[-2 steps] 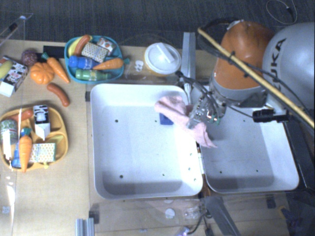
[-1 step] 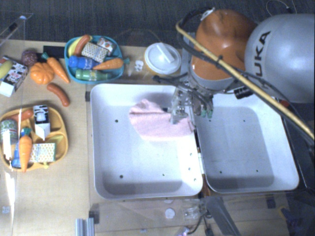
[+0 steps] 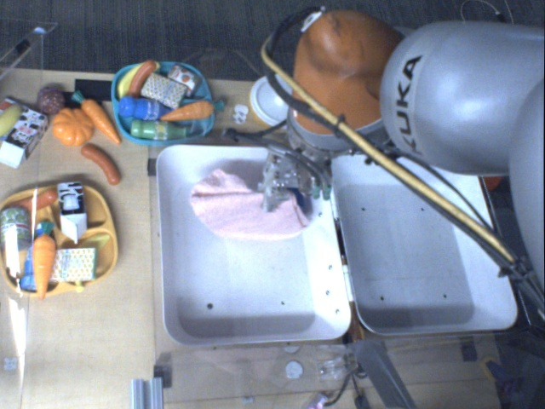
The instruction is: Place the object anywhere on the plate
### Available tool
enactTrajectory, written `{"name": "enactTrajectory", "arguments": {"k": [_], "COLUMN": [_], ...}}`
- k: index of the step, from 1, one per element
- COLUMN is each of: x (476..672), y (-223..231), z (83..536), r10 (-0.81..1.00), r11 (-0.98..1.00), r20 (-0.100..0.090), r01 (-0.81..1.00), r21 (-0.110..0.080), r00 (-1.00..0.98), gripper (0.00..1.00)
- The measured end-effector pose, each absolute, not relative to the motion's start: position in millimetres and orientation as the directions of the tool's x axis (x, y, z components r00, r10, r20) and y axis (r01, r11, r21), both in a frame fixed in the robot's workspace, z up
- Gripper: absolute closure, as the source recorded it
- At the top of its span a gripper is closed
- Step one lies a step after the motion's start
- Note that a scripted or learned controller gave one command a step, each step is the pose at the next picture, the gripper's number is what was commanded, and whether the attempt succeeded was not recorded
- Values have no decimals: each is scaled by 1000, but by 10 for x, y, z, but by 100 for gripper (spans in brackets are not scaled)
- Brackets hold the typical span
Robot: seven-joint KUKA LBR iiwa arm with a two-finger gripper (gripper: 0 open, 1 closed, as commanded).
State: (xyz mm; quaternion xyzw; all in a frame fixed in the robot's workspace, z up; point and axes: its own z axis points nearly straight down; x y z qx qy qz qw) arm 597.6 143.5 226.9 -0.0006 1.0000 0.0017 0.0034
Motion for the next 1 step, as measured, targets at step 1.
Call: {"name": "enactTrajectory", "arguments": {"k": [1], "x": [5979], "y": [1433], "z": [2274], "r10": [-1], "r11": [1000], "r20": [-8], "r01": [-1], "r21": [3], "r00": [-1000], "gripper": [0]}}
